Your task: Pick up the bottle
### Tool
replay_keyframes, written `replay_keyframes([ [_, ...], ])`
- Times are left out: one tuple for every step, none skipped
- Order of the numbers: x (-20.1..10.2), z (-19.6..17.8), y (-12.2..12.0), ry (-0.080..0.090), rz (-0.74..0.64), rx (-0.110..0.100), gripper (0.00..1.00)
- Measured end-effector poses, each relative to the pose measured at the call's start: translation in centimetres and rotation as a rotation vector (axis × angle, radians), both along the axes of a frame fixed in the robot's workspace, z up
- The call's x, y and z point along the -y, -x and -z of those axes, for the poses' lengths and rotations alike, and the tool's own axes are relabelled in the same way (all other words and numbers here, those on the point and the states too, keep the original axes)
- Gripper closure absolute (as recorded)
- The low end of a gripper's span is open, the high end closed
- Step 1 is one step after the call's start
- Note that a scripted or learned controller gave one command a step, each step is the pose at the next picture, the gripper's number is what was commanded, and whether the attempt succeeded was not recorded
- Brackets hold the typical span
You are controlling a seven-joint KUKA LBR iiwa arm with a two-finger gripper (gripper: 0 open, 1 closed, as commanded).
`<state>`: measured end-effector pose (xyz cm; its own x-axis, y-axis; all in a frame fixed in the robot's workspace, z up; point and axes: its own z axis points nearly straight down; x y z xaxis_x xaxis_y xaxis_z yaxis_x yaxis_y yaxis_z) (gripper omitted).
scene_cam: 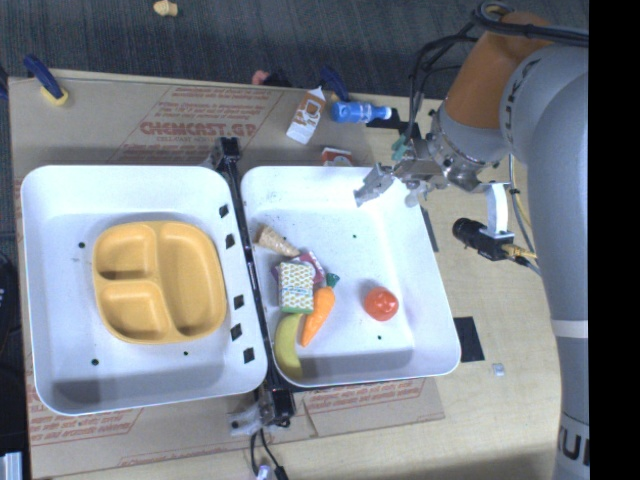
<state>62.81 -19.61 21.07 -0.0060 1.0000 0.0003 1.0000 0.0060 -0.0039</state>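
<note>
A small blue bottle (356,113) lies on its side on the cardboard behind the right bin (430,308), outside it. My gripper (390,192) hangs over the far right part of that bin, a little in front of the bottle and to its right. Its two fingers (367,191) stand apart with nothing between them, so it is open. The grey arm with its orange band (490,68) comes in from the upper right.
The right bin holds a toy cone (274,239), a green-and-white checked packet (296,285), a carrot (319,313), a banana (287,345) and a tomato (380,304). A yellow divided plate (160,280) lies in the left bin (40,268). Paper tags (305,116) and blue clamps (333,83) sit near the bottle.
</note>
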Motion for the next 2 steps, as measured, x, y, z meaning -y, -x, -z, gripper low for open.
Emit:
replay_keyframes([
  [-0.1,-1.0,0.0,0.0,-0.006,-0.002,1.0],
  [1.5,2.0,8.6,0.0,-0.001,-0.001,1.0],
])
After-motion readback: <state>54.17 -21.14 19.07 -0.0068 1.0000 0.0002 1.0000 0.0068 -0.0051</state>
